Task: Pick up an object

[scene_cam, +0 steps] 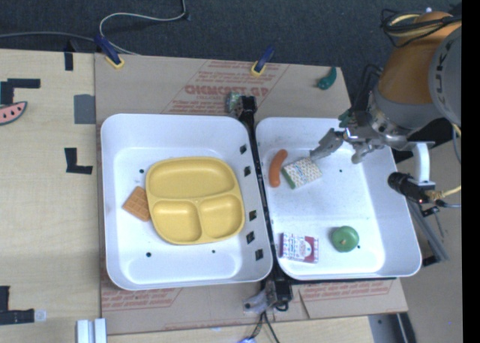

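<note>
In the right bin [390,206] lie an orange sausage-shaped piece [277,167], a small white and green carton [301,173], a green apple [345,239] and a red and white packet [298,247]. My gripper [343,146] hangs over the upper part of this bin, just right of the carton. Its two fingers are spread apart with nothing between them; one finger [325,143] points toward the carton.
The left bin [120,184] holds a yellow divided plate [195,199] and a tan cracker [137,203] tucked at the plate's left side. A teal object [326,78] lies on the cardboard behind the right bin. Cables run across the dark floor at the back.
</note>
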Robot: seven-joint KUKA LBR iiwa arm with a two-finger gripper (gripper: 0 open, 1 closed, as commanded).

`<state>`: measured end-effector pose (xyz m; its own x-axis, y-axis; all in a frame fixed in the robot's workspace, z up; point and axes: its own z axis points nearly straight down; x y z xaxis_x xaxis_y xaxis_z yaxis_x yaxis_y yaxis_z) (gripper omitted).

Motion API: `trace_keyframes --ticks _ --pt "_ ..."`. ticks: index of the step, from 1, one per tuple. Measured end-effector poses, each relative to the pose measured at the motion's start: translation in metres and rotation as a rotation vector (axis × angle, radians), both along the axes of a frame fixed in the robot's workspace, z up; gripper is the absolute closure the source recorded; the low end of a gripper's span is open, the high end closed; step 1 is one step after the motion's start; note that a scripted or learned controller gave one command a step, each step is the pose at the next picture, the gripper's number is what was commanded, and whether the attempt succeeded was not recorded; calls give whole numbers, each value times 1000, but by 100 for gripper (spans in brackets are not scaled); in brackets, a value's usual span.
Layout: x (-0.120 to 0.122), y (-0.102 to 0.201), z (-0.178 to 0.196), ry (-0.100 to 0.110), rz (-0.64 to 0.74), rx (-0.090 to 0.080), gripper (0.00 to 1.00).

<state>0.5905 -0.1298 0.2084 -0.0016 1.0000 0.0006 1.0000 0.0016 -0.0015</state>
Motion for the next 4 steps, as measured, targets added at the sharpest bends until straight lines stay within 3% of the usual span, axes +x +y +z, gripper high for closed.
trace_keyframes --ticks 1,2,3,4 --pt "16 23 -118 -12 -1 -5 0" --pt "18 24 -106 -18 0 -1 100" --pt "19 25 -106 -19 1 -1 0" --pt "18 25 -97 -17 1 0 100"
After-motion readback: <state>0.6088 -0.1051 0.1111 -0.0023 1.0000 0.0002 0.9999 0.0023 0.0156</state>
